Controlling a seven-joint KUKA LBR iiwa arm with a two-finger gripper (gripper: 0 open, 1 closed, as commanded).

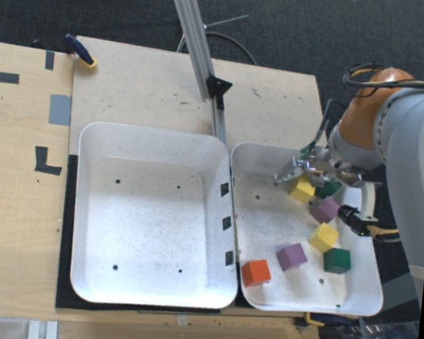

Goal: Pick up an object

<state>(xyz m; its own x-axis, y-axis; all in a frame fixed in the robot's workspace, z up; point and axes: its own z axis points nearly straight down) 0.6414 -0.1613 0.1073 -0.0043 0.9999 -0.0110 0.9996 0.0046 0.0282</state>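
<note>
White bins (85, 211), orange cube (256, 272), purple (perhaps mauve) cube (291, 256).

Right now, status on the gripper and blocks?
Gripper low in right bin, over yellow block. Grasp unconfirmed. Purple block crowds alongside.

Bins: two, white, shallow, side by side — left bin (88, 189) and right bin (257, 208).

Blocks in right bin: seven counted.
- Yellow: two — one (301, 189) at gripper, one (324, 236) lower down.
- Purple: two — one (324, 210) between yellow blocks, one (291, 256) near centre.
- Green: two — one (337, 260) at right side, one (331, 188) partly hidden beside arm.
- Orange: one (256, 272), near front left corner.

Arm: one. Gripper (297, 169): one.
</note>
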